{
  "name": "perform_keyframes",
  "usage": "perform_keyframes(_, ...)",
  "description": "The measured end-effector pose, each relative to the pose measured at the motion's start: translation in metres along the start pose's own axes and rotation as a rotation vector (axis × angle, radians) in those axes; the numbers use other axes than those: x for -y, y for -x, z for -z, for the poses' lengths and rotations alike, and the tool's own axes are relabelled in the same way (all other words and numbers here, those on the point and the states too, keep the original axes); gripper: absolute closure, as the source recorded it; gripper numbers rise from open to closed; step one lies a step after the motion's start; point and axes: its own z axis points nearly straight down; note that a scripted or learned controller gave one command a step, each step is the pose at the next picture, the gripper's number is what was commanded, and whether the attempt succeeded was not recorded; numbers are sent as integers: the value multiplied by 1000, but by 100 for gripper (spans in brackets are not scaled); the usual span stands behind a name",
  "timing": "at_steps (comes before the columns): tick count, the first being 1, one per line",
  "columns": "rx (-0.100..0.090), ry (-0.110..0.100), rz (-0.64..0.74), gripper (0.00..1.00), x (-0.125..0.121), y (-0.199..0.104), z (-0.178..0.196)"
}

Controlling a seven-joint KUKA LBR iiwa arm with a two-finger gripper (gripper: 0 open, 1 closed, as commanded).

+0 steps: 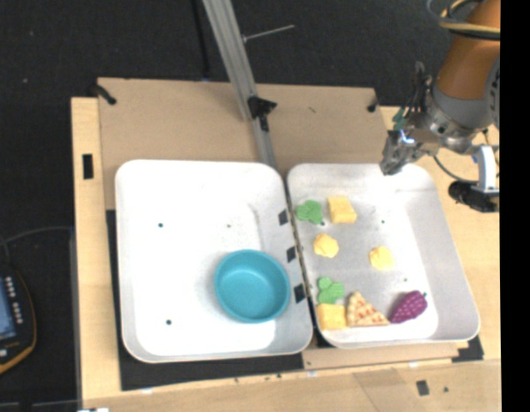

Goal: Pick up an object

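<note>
My gripper (395,159) hangs over the far right corner of the right bin (445,230), above the bin's back rim and apart from every object. In that bin lie a green piece (310,212), a yellow block (341,209), a yellow lump (325,246), a small yellow piece (380,257), a second green piece (330,290), a yellow-orange block (331,317), a pizza slice (364,311) and purple grapes (408,305). Nothing shows between the fingers.
A blue bowl (251,285) sits in the left bin (161,230) near its front right. A grey metal pole (234,58) slants up from the bench behind the bins. The bench edge lies close to the bins' front.
</note>
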Motion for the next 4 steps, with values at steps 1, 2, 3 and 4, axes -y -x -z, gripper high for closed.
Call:
perform_keyframes(1,-2,-3,5,100,17,-57,10)
perform_keyframes(2,-2,-6,4,100,36,-109,2)
perform_keyframes(3,-4,-4,6,100,56,-161,16)
perform_keyframes(4,-3,-6,6,100,69,-219,12)
